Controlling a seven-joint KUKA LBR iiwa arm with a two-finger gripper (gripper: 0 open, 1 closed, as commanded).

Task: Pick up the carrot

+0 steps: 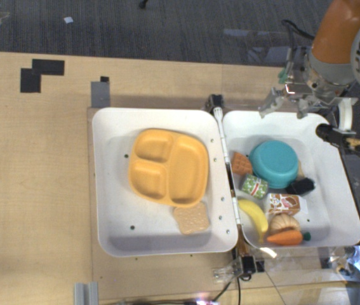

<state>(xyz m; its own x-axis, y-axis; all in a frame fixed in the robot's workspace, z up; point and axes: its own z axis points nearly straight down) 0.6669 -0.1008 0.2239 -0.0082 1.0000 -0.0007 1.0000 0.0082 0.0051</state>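
The carrot is orange with a green tip and lies on its side at the front edge of the right bin, just under a tan bread roll. My gripper hangs over the back rim of that bin, far behind the carrot and well apart from it. Its two grey fingers are spread open with nothing between them.
Crowded beside the carrot in the right bin are a banana, a small printed carton, a green can, a teal bowl, a black item and a brown wedge. The left bin holds a yellow divided plate and a toast slice.
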